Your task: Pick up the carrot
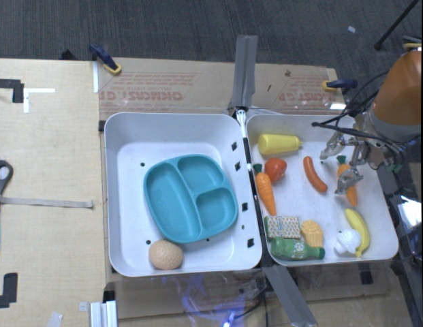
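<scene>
Gripper poised over the right bin, carrot lying apart from it

The carrot [265, 192] lies beside the right bin's [374, 251] left wall, just below the tomato [275, 168]. The gripper [346, 161] hangs near the bin's right side, above a small orange piece [350, 193]; its closure cannot be told. A lengthwise-straddling grasp at the carrot's thick end is advised, clear of wall and tomato.

Robot arm at the frame's right edge.
Orange band [402, 90] above a grey wrist; black cables [347, 118] trail to a metal gripper [347, 159].
</scene>
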